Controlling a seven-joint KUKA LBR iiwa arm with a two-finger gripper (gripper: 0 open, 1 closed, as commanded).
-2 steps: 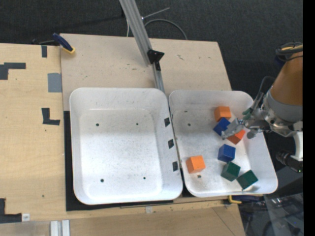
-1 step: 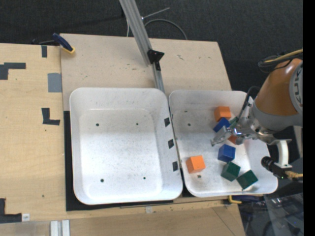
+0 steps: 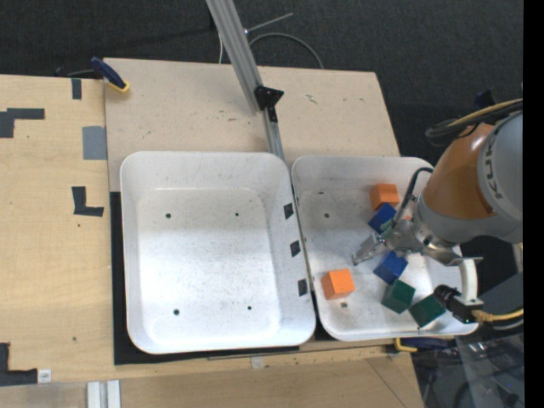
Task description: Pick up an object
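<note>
Several blocks crowd the right bin (image 3: 340, 177); the gripper (image 3: 380, 246) sits among blue blocks (image 3: 390, 267), jaw state unreadable.

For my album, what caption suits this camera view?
Robot arm's end effector low in the right bin among orange, blue and green blocks.

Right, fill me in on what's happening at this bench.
A grey and orange arm reaches from the right into the right bin, its hand low among the blocks. It sits between two blue blocks; whether it grips either is unclear. Two orange blocks and two green blocks lie around it. The left bin sits alongside.
</note>
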